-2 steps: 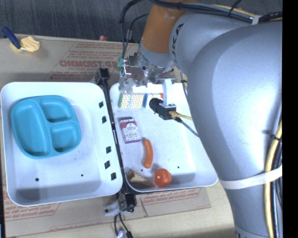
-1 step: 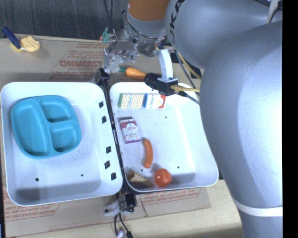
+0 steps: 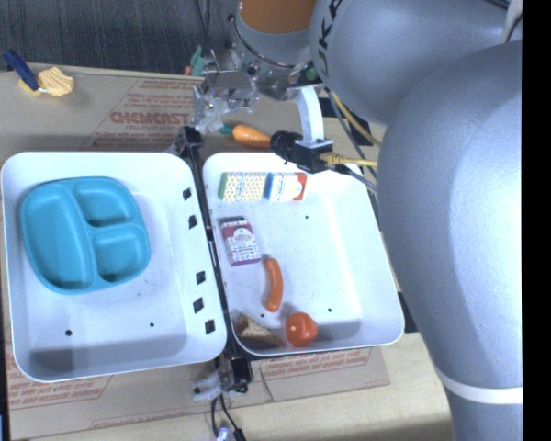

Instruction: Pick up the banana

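Note:
My gripper hangs over the back edge of the bench, just behind the wall between the two bins. Its metal body hides what is under it. An orange, carrot-like piece lies right beside it, behind the right bin's back rim; whether the gripper touches it is unclear. A small yellow lump with a blue handle lies far off at the bench's back left corner.
The right bin holds a striped box, a dark red packet, an orange sausage, a tomato and a brown piece. A blue divided plate sits in the left bin. The arm's big grey links cover the right side.

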Robot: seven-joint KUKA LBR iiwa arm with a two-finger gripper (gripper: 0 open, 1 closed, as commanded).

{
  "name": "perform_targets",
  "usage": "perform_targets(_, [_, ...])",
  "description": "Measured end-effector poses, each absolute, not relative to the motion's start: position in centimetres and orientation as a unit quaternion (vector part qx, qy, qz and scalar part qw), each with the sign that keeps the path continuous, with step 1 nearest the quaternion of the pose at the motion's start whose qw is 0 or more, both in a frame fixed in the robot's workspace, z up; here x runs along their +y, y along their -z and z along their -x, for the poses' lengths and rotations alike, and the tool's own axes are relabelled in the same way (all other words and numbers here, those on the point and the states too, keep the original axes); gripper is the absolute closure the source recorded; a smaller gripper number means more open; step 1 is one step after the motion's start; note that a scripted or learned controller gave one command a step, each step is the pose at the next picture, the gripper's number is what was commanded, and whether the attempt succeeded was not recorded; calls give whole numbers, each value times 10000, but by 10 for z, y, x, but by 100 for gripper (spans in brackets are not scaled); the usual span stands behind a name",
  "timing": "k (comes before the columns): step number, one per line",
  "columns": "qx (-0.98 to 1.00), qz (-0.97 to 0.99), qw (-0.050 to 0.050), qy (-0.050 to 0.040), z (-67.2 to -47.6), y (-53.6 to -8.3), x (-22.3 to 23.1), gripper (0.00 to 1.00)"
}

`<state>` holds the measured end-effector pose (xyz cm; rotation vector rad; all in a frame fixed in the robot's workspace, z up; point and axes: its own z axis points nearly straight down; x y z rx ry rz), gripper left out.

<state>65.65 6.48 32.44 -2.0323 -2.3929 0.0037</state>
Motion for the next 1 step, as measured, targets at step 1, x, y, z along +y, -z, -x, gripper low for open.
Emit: perform_targets(1, [-7423,6700,31,-32,-654,-214,177,100])
